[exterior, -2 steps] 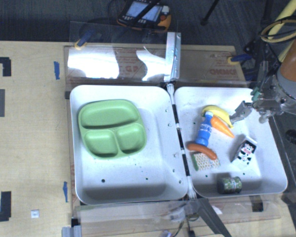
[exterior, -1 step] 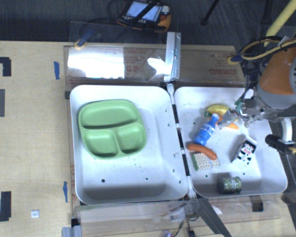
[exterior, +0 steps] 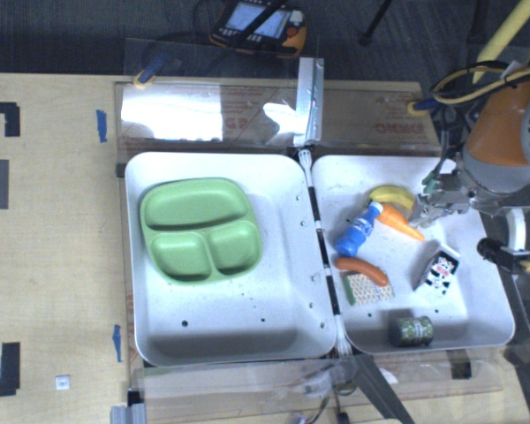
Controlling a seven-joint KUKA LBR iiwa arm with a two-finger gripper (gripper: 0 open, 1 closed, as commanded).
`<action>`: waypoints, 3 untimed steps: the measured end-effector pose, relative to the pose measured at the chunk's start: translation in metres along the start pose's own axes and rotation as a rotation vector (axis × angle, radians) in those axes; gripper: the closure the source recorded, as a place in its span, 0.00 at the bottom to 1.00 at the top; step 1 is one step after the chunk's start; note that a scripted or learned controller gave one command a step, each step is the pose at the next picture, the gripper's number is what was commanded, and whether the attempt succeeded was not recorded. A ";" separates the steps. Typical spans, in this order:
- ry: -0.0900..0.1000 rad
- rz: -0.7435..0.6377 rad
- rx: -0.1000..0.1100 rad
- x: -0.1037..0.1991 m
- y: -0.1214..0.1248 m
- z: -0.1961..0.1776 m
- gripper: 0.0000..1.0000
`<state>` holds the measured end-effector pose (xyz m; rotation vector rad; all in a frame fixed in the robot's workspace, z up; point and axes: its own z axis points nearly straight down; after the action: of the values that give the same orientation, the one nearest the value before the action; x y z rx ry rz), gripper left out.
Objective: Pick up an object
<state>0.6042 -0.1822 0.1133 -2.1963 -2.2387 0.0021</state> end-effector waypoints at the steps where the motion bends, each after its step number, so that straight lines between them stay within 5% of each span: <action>1: 0.000 0.000 0.000 0.000 0.000 0.000 0.00; 2: -0.004 -0.195 -0.007 0.032 0.023 0.028 0.00; 3: 0.008 -0.208 0.005 -0.008 0.063 0.028 0.00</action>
<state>0.6676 -0.1893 0.0851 -1.9464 -2.4471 -0.0029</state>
